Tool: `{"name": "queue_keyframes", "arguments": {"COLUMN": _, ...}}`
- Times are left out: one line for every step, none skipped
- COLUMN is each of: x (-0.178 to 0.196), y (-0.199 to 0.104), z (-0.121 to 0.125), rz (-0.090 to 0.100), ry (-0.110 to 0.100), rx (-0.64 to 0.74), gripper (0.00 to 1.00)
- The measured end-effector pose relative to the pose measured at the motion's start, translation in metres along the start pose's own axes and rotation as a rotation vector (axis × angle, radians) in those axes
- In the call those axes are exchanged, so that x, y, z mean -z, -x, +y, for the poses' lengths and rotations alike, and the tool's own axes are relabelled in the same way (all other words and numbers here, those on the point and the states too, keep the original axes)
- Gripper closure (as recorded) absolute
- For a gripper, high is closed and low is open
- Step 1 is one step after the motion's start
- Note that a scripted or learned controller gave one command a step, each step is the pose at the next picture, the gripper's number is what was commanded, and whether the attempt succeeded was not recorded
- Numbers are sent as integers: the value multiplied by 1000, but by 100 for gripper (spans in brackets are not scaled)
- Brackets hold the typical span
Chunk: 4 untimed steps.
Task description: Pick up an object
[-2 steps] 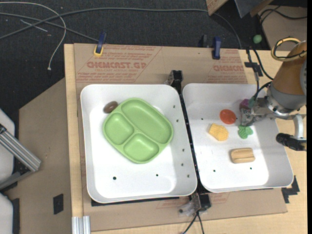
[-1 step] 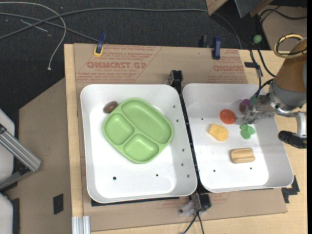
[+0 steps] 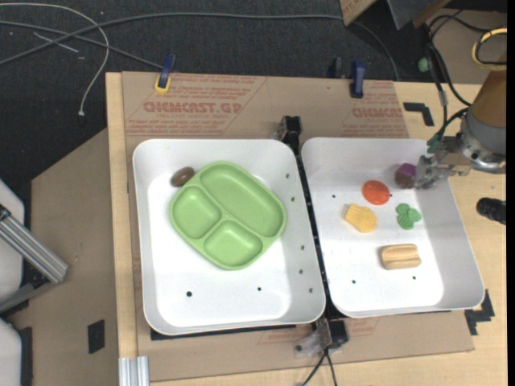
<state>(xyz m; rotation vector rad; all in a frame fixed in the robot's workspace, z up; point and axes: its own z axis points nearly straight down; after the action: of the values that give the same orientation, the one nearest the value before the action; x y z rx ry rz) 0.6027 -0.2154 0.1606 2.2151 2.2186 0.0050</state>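
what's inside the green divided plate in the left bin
The green plate shows three bare compartments. A small brown item lies beside its upper-left edge, outside it. What the plate covers on the bin floor can't be seen.

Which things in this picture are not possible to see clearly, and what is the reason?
- Gripper, camera view: too small and blurred to judge.
- Purple object, camera view: its right side is covered by the gripper; what it is stays unclear.
- Arm, camera view: cut off by the right edge.
- Brown object, left bin: too small to identify.

A rounded grey metal arm (image 3: 485,145) carries an orange band (image 3: 492,100). Its small grey metal tool (image 3: 433,167) looks blocky and angular.
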Motion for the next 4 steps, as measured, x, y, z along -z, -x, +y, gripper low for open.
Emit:
{"name": "queue_keyframes", "arguments": {"x": 48, "y": 1, "z": -6, "rz": 0, "ry": 0, "rx": -1, "gripper": 100}}
{"name": "queue_keyframes", "arguments": {"x": 95, "y": 2, "z": -4, "rz": 0, "ry": -1, "rx": 0, "gripper": 100}}
{"name": "queue_keyframes", "arguments": {"x": 82, "y": -47, "z": -21, "rz": 5, "ry": -10, "rx": 3, "gripper": 100}}
{"name": "queue_keyframes", "arguments": {"x": 76, "y": -108, "z": -29, "rz": 6, "ry": -9, "rx": 5, "gripper": 100}}
